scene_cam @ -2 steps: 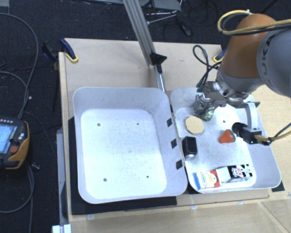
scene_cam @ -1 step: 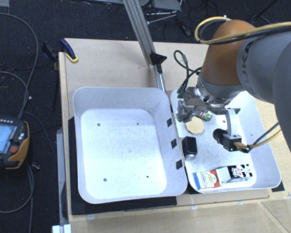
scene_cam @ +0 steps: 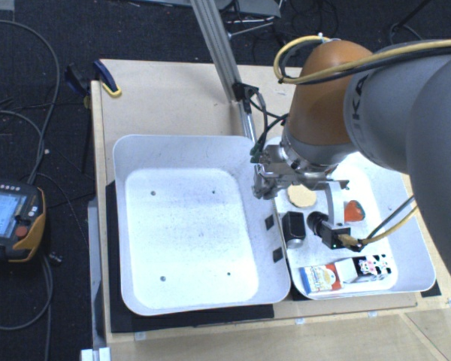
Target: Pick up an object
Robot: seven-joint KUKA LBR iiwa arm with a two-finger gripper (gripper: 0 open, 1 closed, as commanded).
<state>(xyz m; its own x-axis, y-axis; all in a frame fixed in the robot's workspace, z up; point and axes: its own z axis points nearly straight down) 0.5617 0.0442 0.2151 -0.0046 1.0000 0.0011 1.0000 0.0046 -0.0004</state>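
While the arm [scene_cam: 376,104] hangs over the right bin [scene_cam: 413,265], its gripper [scene_cam: 295,177], whose state cannot be told, hovers beside a pale disc [scene_cam: 302,197], apparently lining up a pick.

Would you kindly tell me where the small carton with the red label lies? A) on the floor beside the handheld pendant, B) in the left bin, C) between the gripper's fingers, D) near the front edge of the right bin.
D: the carton lies flat near the front edge of the right bin, apart from the gripper hanging further back over that bin.
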